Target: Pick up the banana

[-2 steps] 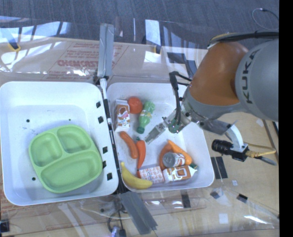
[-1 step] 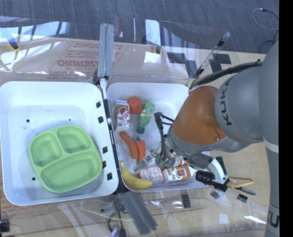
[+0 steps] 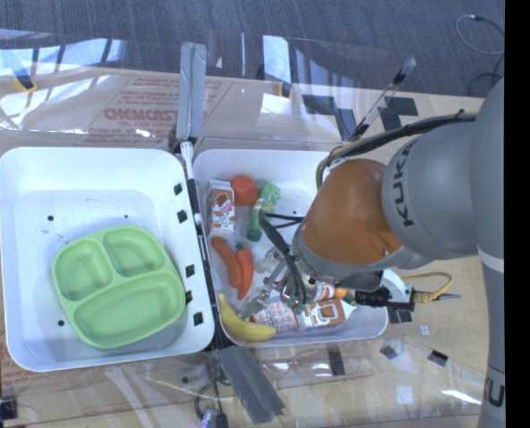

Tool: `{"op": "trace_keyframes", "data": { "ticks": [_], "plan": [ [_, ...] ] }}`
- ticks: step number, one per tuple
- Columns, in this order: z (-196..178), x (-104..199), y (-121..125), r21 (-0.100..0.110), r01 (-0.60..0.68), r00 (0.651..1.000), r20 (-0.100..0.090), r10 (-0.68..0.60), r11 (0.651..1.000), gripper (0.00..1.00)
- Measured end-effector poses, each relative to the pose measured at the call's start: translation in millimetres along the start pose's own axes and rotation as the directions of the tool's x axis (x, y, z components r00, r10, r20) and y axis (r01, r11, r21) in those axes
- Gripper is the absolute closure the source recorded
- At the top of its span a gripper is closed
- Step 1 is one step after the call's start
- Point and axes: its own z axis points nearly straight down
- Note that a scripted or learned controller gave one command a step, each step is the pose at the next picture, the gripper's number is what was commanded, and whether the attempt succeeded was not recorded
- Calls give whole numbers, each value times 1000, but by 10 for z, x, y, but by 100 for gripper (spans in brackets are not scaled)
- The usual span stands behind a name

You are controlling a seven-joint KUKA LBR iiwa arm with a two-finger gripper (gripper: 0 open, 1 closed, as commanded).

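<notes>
Here the banana lies against the front wall of the right bin, near its left corner. The end effector hangs just beside it, up and right; whether its grip is open or closed cannot be told.

White letters "KU" stand on the grey arm; faint red print on the cardboard sheet reads roughly "CHEMCAST".
</notes>
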Motion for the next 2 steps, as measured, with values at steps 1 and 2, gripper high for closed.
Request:
{"op": "trace_keyframes", "data": {
  "ticks": [1,2],
  "plan": [
    [-1180,-23,-79,3,233,972,-13,-233,972,0],
    [-8,48,69,2,461,887,0,-461,887,0]
  ]
}}
